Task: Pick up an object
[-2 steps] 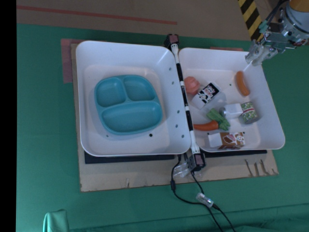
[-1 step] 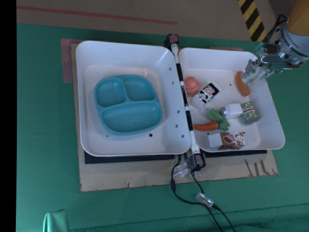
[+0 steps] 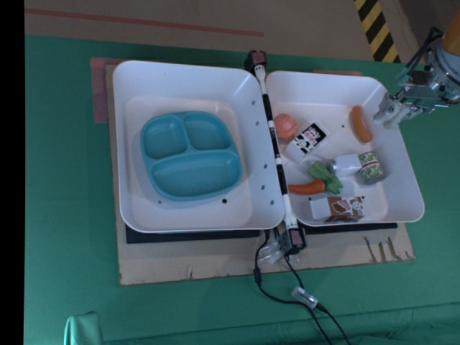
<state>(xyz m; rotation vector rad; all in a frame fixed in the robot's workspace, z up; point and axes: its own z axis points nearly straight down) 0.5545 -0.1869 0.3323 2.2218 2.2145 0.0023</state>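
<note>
You could not read any words on the small cartons. The orange sausage (image 3: 360, 123) lay in the right bin (image 3: 406, 192), pointing up and down. The gripper (image 3: 389, 113) hung just beside it, fingers apart, holding nothing.

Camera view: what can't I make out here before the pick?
- Gripper: small and blurred at the right bin's rim; finger state unclear.
- Arm: cut off by the right edge.
- Carrot: its leafy end is tangled with the green toy; the boundary is unclear.
- Cow-print carton and brown carton: print too small to read.
</note>
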